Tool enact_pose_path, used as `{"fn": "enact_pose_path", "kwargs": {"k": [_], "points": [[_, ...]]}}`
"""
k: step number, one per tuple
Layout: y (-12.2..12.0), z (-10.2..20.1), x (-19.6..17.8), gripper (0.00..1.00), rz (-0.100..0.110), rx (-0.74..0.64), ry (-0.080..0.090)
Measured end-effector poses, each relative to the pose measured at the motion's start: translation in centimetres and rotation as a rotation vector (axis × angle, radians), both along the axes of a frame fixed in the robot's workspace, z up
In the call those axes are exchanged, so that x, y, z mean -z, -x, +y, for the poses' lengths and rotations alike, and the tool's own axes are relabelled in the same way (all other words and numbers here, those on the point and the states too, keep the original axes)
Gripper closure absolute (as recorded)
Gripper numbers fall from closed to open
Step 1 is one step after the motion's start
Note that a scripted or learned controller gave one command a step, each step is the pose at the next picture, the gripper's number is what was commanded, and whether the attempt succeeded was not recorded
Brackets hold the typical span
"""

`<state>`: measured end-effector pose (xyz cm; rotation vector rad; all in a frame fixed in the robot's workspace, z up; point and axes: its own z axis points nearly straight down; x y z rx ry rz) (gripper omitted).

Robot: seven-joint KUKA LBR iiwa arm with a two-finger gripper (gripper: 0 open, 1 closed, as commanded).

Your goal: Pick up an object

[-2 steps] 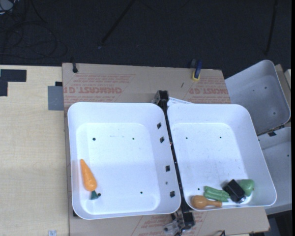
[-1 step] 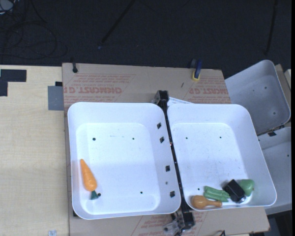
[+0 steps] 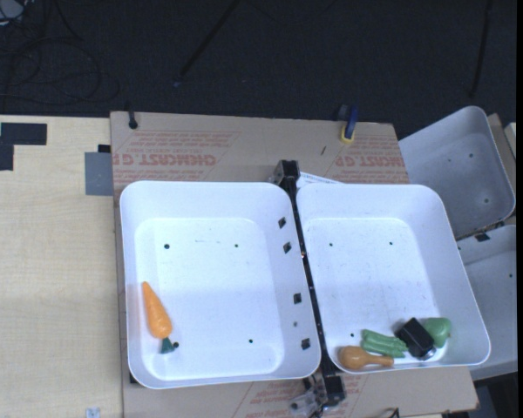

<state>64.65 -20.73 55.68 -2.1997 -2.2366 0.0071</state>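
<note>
Toy carrot (image 3: pixel 156 312) lies alone at 7 o'clock in the left bin (image 3: pixel 205 197), likely the easiest pick. Black block (image 3: pixel 416 338) and green pod (image 3: pixel 383 344) touch, crowding right bin (image 3: pixel 375 198) at 5 o'clock. Claw state: cannot tell.

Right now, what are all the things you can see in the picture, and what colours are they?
bins: 2, white, side by side on the bench
carrot: 1, orange with a dark green top, left bin, near its left wall toward the front
green vegetable: 1, green, right bin, front right corner
black object: 1, black, right bin, lying on the green things
green rounded object: 1, light green, right bin, just right of the black object
pear-shaped object: 1, orange-tan, right bin, by the front wall
cardboard sheet: 1, brown, under the bins
clamp: 1, blue and yellow, on the cardboard's back edge
</note>
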Motion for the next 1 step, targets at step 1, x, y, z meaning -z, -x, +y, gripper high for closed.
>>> {"fn": "enact_pose_path", "kwargs": {"k": [1], "points": [[-0.12, 0.26, -0.94, 1.0, 0.002, -0.007, 0.0]]}}
